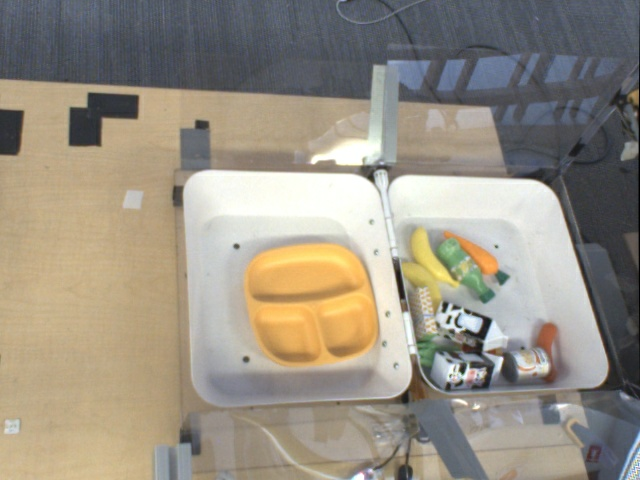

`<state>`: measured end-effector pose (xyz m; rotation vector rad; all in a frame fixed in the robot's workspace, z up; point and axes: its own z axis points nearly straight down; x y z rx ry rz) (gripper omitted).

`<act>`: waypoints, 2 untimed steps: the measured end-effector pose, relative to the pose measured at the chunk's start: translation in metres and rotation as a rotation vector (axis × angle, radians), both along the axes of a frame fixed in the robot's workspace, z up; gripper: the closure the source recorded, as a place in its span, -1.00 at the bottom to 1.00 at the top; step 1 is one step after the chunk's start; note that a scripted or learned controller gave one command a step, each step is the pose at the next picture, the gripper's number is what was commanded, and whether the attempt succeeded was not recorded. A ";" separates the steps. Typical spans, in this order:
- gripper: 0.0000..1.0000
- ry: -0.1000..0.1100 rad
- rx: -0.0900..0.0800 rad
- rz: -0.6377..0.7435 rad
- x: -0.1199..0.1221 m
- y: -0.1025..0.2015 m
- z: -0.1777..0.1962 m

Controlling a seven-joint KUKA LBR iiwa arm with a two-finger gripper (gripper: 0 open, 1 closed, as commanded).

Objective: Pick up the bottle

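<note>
Checked my feed from the overhead cam: two shallow white plastic bins sat side by side on the tan bench, touching along a thin metal divider strip (392, 258). Left bin (200, 298) held one yellow-orange sectioned plastic tray (310, 303), flat, roughly centred, w/ one long compartment at the far side and two smaller ones nearer me. Right bin (560, 228) held the clutter, all bunched in its left and near portion. The task item, a small green plastic bottle (465, 270), lay on its side on the bin floor, running diagonally, its darker end pointing to the lower right. An orange carrot-shaped toy (474, 253) lay just beside it on the far side, approx parallel and prob touching. A yellow banana-shaped toy (427, 255) lay just left of the bottle, close to the divider. Nearer me, a black-and-white printed carton (468, 324) lay tilted, a second similar carton (462, 370) sat against the near wall, and a grey-and-brown metal can (527, 365) lay on its side just right of that. A small red-orange piece (546, 337) sat just above the can; couldn't ID it. Nothing rested on top of the bottle. As for the pincer, I couldn't tell whether it was released or clenched, nor whether it touched anything.
</note>
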<state>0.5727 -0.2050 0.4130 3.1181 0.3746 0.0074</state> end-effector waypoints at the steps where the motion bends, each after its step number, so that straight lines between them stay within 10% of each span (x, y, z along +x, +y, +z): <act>1: -1.00 0.002 0.000 0.005 0.072 0.016 0.023; 2: -1.00 0.002 0.000 -0.034 0.044 0.000 -0.045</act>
